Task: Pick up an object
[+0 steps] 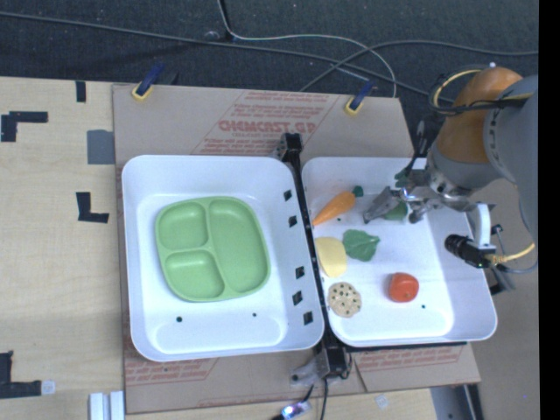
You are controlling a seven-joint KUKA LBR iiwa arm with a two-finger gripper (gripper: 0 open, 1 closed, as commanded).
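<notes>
1. The carrot (336, 206) seems the likeliest object for this pick. It lies in the right bin (464, 326), near that bin's left wall and toward its far side. Its long axis runs slantwise, with the green-topped end up and to the right and the pointed end down and to the left.
2. The pincer (390, 205) hangs just to the right of the carrot's green end, at about the same height in the view. The carrot therefore lies leftward of it, a short way off and not touching.
3. The pincer's two dark fingers stand spread apart with nothing between them, so it is released.
4. In my judgement the coming move turns on this: a short shift to the left, with the fingers set across the carrot's slanted axis, not along it.
5. The green leaf (360, 245) lies below the pincer, also near and free of it.
6. Further on lie the yellow piece (331, 256), the cookie (345, 300) and the red tomato (402, 287).
7. The left bin (140, 226) holds a green divided plate (212, 248), well apart from the pincer.
</notes>
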